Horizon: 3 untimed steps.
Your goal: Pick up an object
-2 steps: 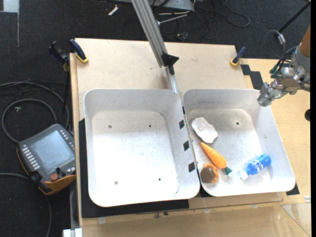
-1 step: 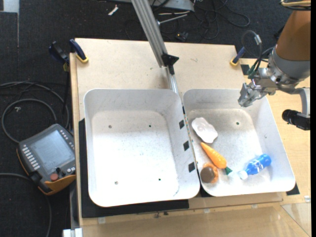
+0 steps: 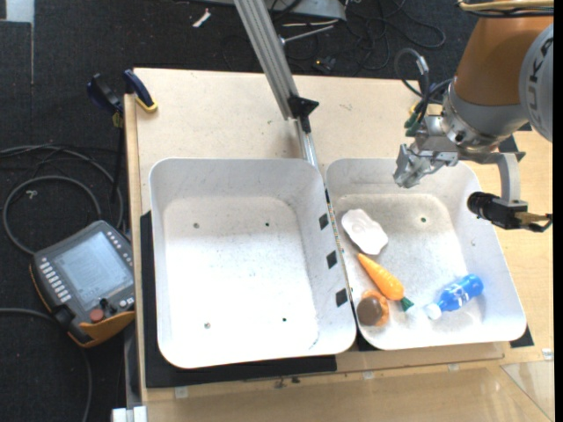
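Note:
The right bin [image 3: 493, 323] holds several objects. A white lumpy object [image 3: 364, 231] lies near its left wall. Below it lies an orange carrot [image 3: 382, 276] with a green tip, pointing down-right. A small brown round object [image 3: 373, 309] rests at the bin's front left corner. A blue plastic bottle [image 3: 456, 294] with a white cap lies at the front right. My gripper [image 3: 410, 178] hangs over the back edge of the right bin, above and to the right of the white object, with nothing visible between its fingers.
The left bin [image 3: 167, 192] stands beside the right one. A slanted metal pole [image 3: 268, 47] rises from between the bins at the back. A teach pendant [image 3: 84, 275] lies left of the bench. A black camera mount [image 3: 497, 207] sits at the right bin's right edge.

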### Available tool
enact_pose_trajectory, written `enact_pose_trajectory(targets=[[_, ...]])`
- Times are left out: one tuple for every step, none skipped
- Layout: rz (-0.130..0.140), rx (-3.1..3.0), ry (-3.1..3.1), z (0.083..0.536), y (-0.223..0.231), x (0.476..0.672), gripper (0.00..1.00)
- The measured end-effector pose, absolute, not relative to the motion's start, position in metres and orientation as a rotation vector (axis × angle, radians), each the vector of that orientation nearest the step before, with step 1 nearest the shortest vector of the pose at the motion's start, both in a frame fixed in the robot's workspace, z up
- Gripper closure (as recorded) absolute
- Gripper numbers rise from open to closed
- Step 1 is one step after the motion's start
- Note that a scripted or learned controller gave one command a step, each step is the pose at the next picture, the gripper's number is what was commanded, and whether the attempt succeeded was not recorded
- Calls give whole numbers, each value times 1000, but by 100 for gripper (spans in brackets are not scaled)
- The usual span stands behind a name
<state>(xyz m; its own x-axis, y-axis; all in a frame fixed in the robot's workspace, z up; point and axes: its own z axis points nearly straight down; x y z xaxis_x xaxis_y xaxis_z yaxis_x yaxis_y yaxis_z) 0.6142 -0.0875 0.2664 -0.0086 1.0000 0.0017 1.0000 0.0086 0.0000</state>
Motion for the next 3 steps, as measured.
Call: enact_pose_trajectory(targets=[[0, -2210, -2229, 251, -30, 620, 100], [-2, -2211, -2230, 239, 28, 638, 100], [-5, -2212, -2231, 239, 81, 658, 100]])
